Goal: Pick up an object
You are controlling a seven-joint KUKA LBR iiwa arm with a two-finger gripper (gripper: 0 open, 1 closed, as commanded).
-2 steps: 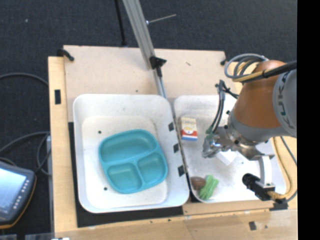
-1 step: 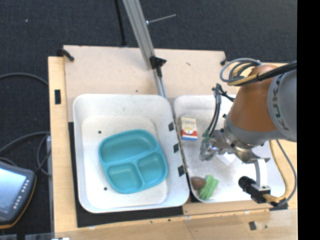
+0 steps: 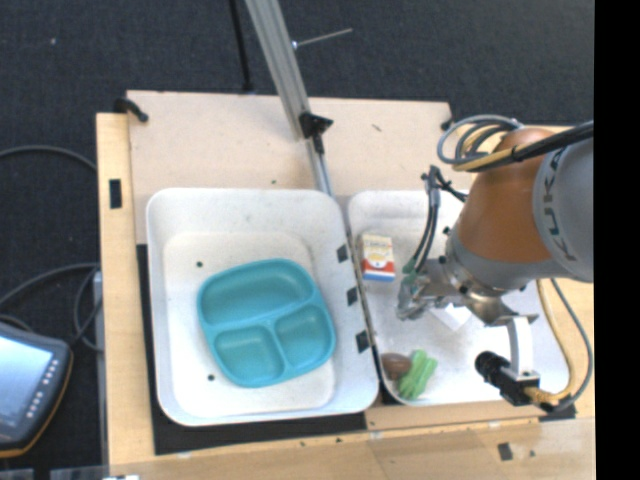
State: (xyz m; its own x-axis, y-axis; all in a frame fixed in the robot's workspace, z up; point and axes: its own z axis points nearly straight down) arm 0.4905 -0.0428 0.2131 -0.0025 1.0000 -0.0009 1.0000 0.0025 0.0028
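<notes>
Objects to grab are all sitting in the right bin (image 3: 385, 206): a small carton (image 3: 377, 257) with a white top, red middle and blue bottom edge, lying near the bin's left wall, plus a green item (image 3: 420, 373) down at the near-left corner with a brownish lump (image 3: 397, 365) touching it on its left side. Can't really tell what those two are, too small and soft-looking.

Gripper (image 3: 412, 301) hangs over the middle of that right bin, just to the right of the carton and above the green item in the view, not touching either as far as I can see. Whether the gripper is spread or closed, honestly can't tell; it's a dark metallic blur under the wrist, and nothing visibly sits in it.

Arm (image 3: 510, 208) comes in from the right, big orange band and grey housing covering most of the bin's right half, cables looped on top.

Left bin (image 3: 170, 218) has a teal divided plate (image 3: 265, 320) with three compartments, lying flat roughly in the middle. Both bins sit side by side on a light wooden bench (image 3: 200, 138), with an aluminium post (image 3: 280, 53) leaning across the back.
</notes>
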